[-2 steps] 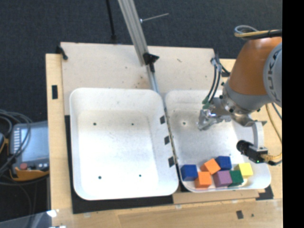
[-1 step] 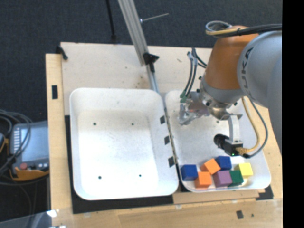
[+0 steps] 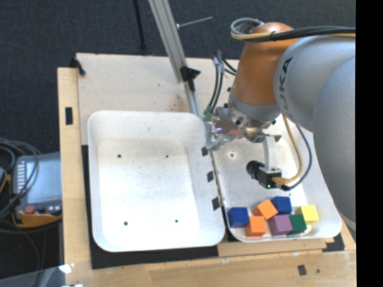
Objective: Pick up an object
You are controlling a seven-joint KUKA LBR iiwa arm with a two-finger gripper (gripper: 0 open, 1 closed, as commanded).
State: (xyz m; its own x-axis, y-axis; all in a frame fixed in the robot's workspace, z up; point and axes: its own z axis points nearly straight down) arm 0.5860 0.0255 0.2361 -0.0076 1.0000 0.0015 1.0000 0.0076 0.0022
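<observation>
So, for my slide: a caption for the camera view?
Grey KUKA arm over the right white bin, small coloured cubes clustered at its near edge.

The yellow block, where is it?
The yellow block sits in the right bin, at its near right corner, just right of the green block.
</observation>
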